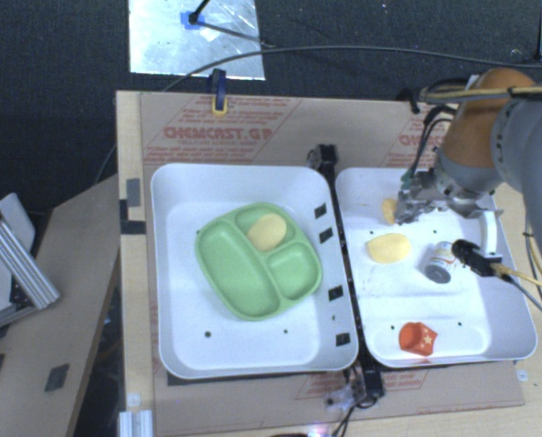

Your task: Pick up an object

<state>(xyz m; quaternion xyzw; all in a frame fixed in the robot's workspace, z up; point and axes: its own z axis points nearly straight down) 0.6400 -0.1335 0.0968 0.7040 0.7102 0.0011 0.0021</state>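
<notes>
Red block [418, 337] lay near in right bin [507, 330]; yellow lemon [389, 248] mid-bin; pincer [407, 205] hovered just beside small yellow piece [389, 211] at far left; pincer opening: cannot tell.

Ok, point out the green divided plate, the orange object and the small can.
green divided plate [239, 280], camera view, on its long compartment.
orange object [418, 338], camera view, on its middle.
small can [439, 262], camera view, on its side.

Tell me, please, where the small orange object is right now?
In the camera view, the small orange object lies in the right-hand bin, near its front edge, well below the yellow lemon-like piece.
</notes>
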